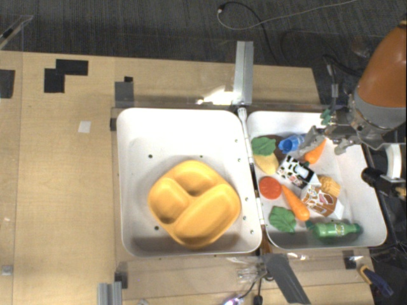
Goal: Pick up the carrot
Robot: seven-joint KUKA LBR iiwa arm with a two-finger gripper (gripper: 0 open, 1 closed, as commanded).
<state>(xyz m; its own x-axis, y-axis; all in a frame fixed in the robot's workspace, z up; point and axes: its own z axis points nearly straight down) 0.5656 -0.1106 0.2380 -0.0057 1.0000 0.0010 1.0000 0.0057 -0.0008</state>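
The carrot [296, 203] is orange with a green leafy top [282, 219]. It lies slantwise in the front middle of the right bin [375, 230]. My gripper [325, 138] hangs over the back of that bin, well behind the carrot. A second small orange cone-shaped piece [315, 151] sits directly under the gripper, beside a blue cup [289, 143]. Whether the gripper touches that piece I cannot tell.
The right bin also holds a green leaf toy [262, 146], a yellow piece [268, 163], a black-and-white box [294, 169], a red disc [269, 187], a snack packet [321, 199] and a green bottle [334, 230]. A large yellow bowl-like object [193, 202] lies in the left bin [133, 170].
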